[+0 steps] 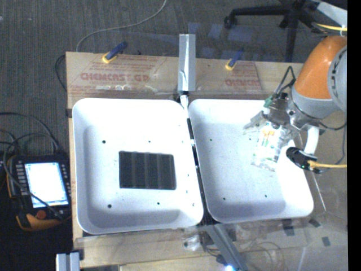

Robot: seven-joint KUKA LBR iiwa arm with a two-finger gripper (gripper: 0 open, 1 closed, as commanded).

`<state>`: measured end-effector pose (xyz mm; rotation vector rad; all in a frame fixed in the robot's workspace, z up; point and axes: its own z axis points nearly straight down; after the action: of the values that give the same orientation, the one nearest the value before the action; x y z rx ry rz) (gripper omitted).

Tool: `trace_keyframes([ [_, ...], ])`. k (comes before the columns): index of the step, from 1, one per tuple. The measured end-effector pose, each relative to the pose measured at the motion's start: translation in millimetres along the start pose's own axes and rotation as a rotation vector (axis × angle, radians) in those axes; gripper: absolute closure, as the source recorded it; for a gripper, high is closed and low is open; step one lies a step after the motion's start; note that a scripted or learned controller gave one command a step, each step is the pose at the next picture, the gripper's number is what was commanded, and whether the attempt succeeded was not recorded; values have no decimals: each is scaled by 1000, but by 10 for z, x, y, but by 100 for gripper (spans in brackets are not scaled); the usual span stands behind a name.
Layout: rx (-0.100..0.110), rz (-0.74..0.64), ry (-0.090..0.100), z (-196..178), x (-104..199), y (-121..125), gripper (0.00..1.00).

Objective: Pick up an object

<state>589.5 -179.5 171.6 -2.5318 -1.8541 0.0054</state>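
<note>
A dark ribbed rectangular object [146, 170] lies flat in the middle of the left bin [90, 123]. My gripper [267, 147] hangs over the right part of the right bin [225, 168], far from the dark object. It points down toward the bin floor, below the grey wrist and the orange band [318, 75]. Its lower end looks pale and translucent against the white floor, and I cannot make out anything held there.
A metal divider post [186, 66] stands at the back between the bins. A teach pendant [40, 185] with a lit screen lies on the floor to the left. Yellow and black cables [316, 165] trail from the wrist at the right.
</note>
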Motion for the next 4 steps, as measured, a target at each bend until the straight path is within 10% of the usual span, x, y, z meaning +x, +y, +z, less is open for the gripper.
trace_keyframes([
  [2, -5, -557, -3, -824, -175, 602, 0],
  [3, -5, -154, -3, -2184, -383, 247, 0],
  [4, 0, 59, 0, -729, -98, -630, 0],
])
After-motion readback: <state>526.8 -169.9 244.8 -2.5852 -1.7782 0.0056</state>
